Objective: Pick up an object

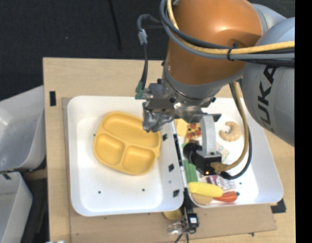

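Your arm reaches in from the right and fills the upper middle of the view. Its big orange band sits directly above the bench, with yellow and grey cables looped around it. Below the band, the grey wrist narrows to the gripper, which points straight down. It hangs over the upper right corner of the yellow tray, close to the divider between the two white bins. From this angle the wrist hides most of the gripper, so you cannot tell how far apart it stands or whether it has hold of anything. Nothing is visibly lifted.

The yellow tray lies flat in the left bin, near the bin's middle and towards its right side. It is a rounded plastic meal tray with three shallow compartments: one large across the top, two smaller below. Its upper right rim sits right under the gripper; you cannot tell whether they touch.

The right bin holds a jumble of small things, partly hidden by the arm. A pale curled piece, like a croissant or shell, lies near the bin's upper right. A yellow corn cob rests at the lower edge, with a red pepper-like item just beside it. A black cable loops over this bin.
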Tool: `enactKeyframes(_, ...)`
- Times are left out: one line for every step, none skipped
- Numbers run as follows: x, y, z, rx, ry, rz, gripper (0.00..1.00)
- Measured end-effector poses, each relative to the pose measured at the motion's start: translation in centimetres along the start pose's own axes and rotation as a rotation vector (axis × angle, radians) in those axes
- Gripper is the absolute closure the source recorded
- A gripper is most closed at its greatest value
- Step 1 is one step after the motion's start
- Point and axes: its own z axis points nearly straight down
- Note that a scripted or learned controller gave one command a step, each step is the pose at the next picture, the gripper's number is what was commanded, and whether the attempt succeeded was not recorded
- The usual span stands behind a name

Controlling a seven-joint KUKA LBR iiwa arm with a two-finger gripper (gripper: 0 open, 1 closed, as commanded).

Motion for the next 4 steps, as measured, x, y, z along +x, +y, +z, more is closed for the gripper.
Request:
enactKeyframes(-6.2,0.1,1.7,-0.007,0.000,0.012,1.00)
enactKeyframes(-5.9,0.2,0.6,-0.010,0.000,0.002,1.00)
enactKeyframes(-6.0,0.2,-0.5,-0.011,-0.001,-0.005,1.00)
enactKeyframes(-5.7,0.1,7.4,-0.001,-0.001,0.009,1.00)
